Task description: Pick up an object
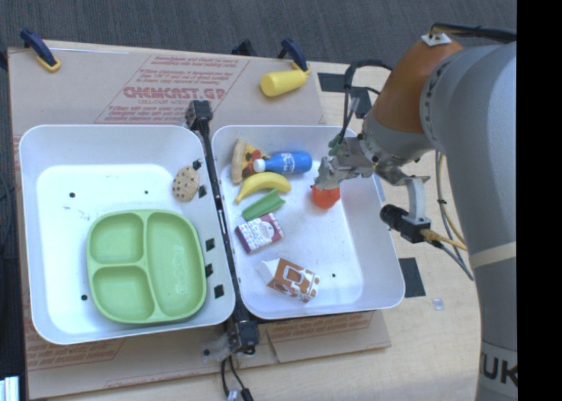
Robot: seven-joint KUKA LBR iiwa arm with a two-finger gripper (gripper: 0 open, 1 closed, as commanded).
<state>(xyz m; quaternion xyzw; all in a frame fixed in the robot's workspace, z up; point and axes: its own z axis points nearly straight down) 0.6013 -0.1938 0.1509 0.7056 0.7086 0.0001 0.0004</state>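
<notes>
A: What writing can be read on the bench?

B: Red print reading "CHEMCAST GP" is seen on the cardboard sheet [176,83] at the far side, behind the left bin [53,153]. White letters "UK" are made out on the arm [465,127] at the lower right edge. The small red-and-white packet [259,233] and the orange-and-white carton [293,279] carry print, but it is too small to be read.

A: Where is the gripper placed?

B: The gripper [332,175] is lowered into the right bin [378,259] near its far right corner, directly over an orange object [325,196], which is seen just below the fingers. Whether that object is pinched, or how the fingers are set, cannot be told.

A: What else is laid there?

B: A blue bottle [288,162], a banana [262,184] and a green piece [263,206] are found to its left. A green divided plate [145,265] and a cookie [185,183] are held in the left bin. A yellow object [283,82] is set on the cardboard.
</notes>
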